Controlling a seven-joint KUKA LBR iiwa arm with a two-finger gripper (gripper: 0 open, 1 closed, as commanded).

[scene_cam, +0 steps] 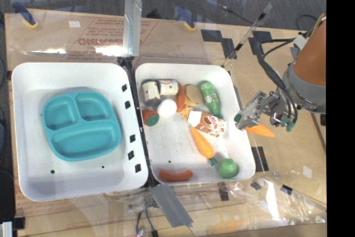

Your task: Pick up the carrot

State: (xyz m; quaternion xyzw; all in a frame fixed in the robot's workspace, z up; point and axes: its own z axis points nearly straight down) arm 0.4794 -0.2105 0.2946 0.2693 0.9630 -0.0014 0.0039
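An orange carrot [260, 131] hangs just past the right rim of the right bin [244, 141], above the bench. My gripper [263, 122] sits directly over it, its fingers shut on the carrot's upper side. A second orange carrot [202, 142] with a green stem end lies inside the right bin, left of the gripper and apart from it.
The right bin also holds a can [151, 91], a white egg [166, 107], a tomato [150, 117], a green bottle shape [209, 96], a small carton [208, 124], a sausage [176, 175] and a green ball [227, 167]. A teal divided plate [82, 125] lies in the left bin [22, 119].
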